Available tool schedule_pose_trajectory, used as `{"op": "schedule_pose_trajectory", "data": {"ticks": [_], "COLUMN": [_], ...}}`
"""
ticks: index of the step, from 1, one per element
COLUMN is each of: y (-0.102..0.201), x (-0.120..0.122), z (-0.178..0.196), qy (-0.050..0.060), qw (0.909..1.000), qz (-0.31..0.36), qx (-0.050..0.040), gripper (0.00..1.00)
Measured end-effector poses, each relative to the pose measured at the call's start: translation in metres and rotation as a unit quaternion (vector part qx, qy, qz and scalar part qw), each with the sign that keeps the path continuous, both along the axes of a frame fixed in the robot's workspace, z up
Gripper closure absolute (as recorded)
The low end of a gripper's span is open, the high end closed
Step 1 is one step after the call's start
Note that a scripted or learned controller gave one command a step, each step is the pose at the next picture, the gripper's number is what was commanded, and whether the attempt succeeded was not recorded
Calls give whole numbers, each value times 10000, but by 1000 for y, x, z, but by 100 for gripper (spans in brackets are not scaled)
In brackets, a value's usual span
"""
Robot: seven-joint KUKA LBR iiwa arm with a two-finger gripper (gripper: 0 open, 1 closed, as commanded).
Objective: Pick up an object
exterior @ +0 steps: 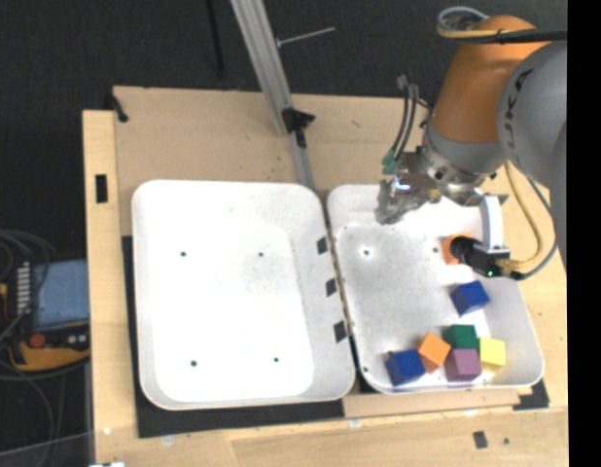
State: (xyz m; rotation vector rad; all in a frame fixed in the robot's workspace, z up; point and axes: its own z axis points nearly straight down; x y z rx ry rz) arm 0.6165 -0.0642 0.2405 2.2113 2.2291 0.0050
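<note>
A wooden bench carries two shallow white bins side by side. The left bin takes up the bench's middle and reaches toward its front edge; the right bin sits just beside it, toward the right edge, with small black clips along the seam between them. A slanted metal pole rises from the bench's back edge between the bins. Off the left edge, on the dark floor, lie a blue box, black cables and a yellow-and-black handset
</note>
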Motion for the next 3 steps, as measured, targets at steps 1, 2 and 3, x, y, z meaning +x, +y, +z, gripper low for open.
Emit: {"op": "schedule_pose_trajectory", "data": {"ticks": [1, 2, 3], "y": [59, 105, 154], "x": [-3, 1, 4], "z": [5, -7, -15], "qy": [10, 26, 14], "qw": [10000, 10000, 10000], "qz": [2, -22, -9], "qx": [5, -4, -7], "gripper": [100, 100, 100]}}
